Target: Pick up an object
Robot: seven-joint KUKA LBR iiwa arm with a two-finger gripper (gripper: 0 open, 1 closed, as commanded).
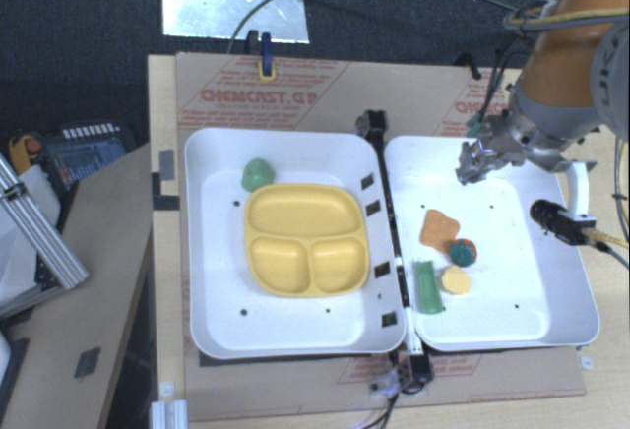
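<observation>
Hovering above right bin [551, 319], gripper [474, 164] state: can't tell. Orange piece [439, 228] prob. light, flat, slippery; grip across narrow edges, approx. centre.

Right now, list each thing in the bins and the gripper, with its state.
gripper: above the right bin's far part, holding nothing visible.
yellow tray: flat in the left bin.
green ball: beside the tray's far corner.
orange piece: lying flat.
teal ball: touching the orange piece.
yellow piece: lying flat.
green stick: lying flat.
</observation>
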